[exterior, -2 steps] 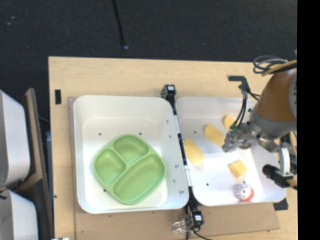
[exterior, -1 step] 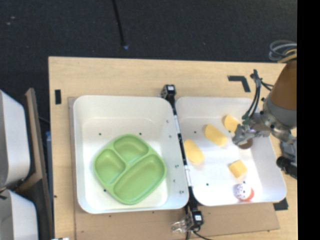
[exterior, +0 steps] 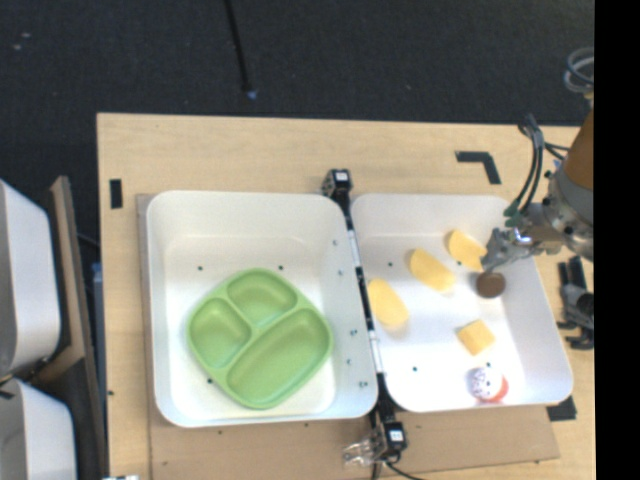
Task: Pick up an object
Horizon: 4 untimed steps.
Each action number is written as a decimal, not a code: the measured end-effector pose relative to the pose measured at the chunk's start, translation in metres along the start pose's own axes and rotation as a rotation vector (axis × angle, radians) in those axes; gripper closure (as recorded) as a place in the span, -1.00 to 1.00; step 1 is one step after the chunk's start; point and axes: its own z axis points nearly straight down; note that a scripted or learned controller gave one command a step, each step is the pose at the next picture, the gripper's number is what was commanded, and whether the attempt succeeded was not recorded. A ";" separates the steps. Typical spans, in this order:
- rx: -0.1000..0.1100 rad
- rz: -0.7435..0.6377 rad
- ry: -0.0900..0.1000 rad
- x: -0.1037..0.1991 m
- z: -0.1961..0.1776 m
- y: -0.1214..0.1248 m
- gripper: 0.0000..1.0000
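The right bin (exterior: 540, 368) holds several yellow pieces: one near the divider (exterior: 387, 303), one in the middle (exterior: 431, 269), one toward the back right (exterior: 465, 248) and a small block (exterior: 476, 337) toward the front. A small brown round object (exterior: 490, 285) lies near the bin's right side. A white and red ball (exterior: 487, 385) rests in the front corner. My gripper (exterior: 500, 251) reaches in from the right, just above the brown object and beside the back yellow piece.
A green three-compartment plate (exterior: 260, 338) lies in the left bin (exterior: 170, 268). Between the bins runs a divider with black clamps (exterior: 340, 181) at its ends. The wooden bench (exterior: 230, 153) surrounds both bins.
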 end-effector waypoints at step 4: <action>0.005 -0.004 0.002 0.205 0.000 -0.015 1.00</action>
